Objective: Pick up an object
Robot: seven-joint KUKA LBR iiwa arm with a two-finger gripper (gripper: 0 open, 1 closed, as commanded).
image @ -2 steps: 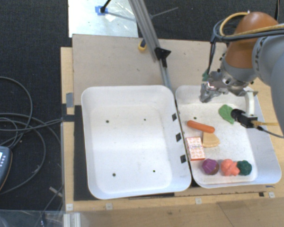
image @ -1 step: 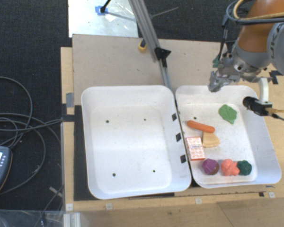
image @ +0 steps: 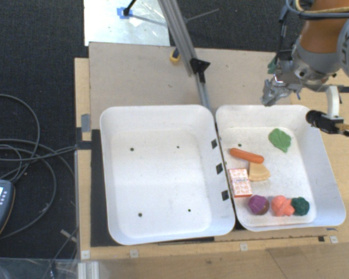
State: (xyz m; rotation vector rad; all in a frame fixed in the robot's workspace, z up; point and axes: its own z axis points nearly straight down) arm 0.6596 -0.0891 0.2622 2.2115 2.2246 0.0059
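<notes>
Camera view showed the gripper [image: 273,95] above the right bin [image: 324,156]'s far rim, carrying nothing (its grip unreadable); the sausage [image: 246,155] and neighbours lay unpicked.

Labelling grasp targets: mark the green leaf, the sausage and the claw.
Leaf [image: 280,139], camera view, middle of its green face.
Sausage [image: 246,155], camera view, midway along its orange length.
Claw [image: 269,99], camera view, at its fingertips above the right bin's far rim.

Dark carpet floor [image: 35,39] around a tan wooden bench [image: 139,74] — black cables [image: 29,150] coil at left
</notes>
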